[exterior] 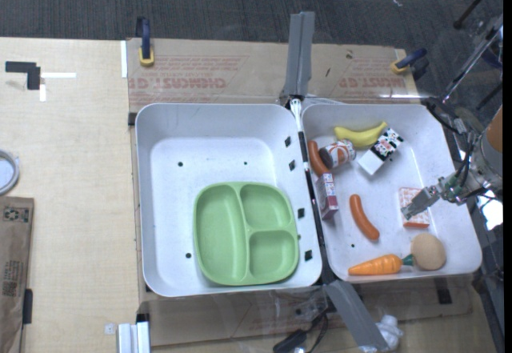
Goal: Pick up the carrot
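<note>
The orange carrot point(374, 266) lies near the front wall of the right bin point(456, 183). Its green top points right, toward a tan round item point(428, 251). My gripper point(416, 205) reaches in from the right edge and hovers over a small red and white packet point(414, 214). It is behind the carrot and somewhat to its right, apart from it. Nothing shows in its grasp.
The right bin also holds a banana point(360, 134), a black and white carton point(381, 153), a small can point(337, 154), two red sausages point(364, 218) and a dark red wrapped bar point(328, 196). A green divided plate point(246, 233) sits in the left bin point(160, 183).
</note>
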Available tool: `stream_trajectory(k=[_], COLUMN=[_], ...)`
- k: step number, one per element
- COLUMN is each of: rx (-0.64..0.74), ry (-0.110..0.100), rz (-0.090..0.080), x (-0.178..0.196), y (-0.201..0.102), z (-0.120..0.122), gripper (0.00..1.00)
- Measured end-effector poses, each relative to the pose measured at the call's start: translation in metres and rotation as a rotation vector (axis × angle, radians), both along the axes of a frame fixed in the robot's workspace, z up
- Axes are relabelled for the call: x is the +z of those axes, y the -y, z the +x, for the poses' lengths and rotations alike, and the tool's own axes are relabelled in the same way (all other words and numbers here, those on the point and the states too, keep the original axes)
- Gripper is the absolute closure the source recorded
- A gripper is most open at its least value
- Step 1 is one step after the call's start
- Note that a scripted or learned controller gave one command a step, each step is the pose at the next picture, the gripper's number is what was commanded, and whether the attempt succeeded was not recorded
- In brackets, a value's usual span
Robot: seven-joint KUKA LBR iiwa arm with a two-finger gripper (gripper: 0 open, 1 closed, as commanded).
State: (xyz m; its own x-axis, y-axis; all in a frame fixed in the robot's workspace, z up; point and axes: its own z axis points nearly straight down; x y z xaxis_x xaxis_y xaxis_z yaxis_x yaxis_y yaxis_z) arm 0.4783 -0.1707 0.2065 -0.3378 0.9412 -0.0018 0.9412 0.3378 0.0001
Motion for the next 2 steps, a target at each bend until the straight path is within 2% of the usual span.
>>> stream_trajectory(k=[1,2], rx=[0.037,0.237], ry=[-0.003,-0.003], rz=[0.002,0.003], x=[-0.073,-0.115], y=[-0.057,-0.044], z=[-0.001,-0.001], gripper=[0.00,0.00])
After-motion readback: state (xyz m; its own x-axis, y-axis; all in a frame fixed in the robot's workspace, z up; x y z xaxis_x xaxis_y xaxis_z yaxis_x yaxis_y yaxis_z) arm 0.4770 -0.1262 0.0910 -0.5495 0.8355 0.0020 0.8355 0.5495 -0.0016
